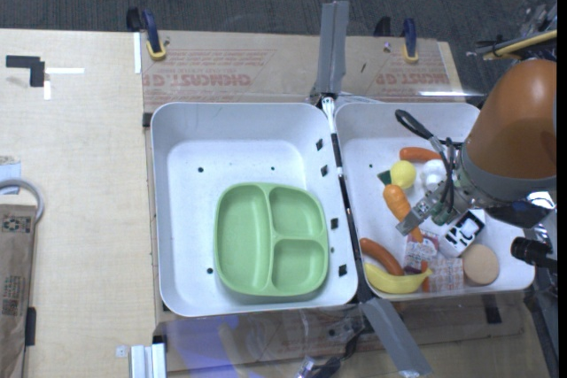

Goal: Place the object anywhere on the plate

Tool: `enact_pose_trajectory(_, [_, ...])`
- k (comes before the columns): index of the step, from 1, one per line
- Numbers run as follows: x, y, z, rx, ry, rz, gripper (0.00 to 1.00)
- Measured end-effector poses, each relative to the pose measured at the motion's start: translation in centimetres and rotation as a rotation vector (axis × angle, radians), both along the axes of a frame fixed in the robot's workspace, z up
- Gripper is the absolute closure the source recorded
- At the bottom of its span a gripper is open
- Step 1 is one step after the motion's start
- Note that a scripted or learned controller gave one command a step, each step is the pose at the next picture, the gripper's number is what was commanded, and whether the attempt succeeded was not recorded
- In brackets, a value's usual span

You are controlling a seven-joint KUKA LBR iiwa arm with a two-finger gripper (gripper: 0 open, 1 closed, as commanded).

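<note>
The step in hand looks like the pick: the tool (423,217) hangs low over the toy food in the right bin (372,124), beside a carrot (397,201), gripping nothing that shows; whether it is open, I cannot tell. Which object it wants is unclear. Next it must secure one and carry it left to the green plate (270,239).

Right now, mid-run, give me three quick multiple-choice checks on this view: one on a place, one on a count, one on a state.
1. Which bin holds the green plate?
A. left bin
B. right bin
C. neither

2. How many compartments has the plate?
A. two
B. three
C. four

3. What lies on the plate?
A. a banana
B. a carrot
C. nothing yet

Key: 1 A, the plate sits in the left bin. 2 B, its ridges mark off one long and two small sections. 3 C, the banana and carrot lie in the right bin, under the arm.
</note>
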State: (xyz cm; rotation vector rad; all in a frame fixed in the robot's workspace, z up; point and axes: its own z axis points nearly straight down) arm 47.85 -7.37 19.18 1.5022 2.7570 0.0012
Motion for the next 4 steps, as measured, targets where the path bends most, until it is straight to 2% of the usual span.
enact_pose_trajectory(1, [2.2, 10.7, 0.1, -0.001, 0.003, 0.038, 1.00])
enact_pose_trajectory(2, [-0.1, 15.3, -0.1, -0.001, 0.005, -0.091, 1.00])
enact_pose_trajectory(3, [3.0, 14.1, -0.2, -0.003, 0.005, -0.421, 1.00])
enact_pose_trajectory(4, [3.0, 14.1, -0.2, -0.003, 0.005, -0.421, 0.00])
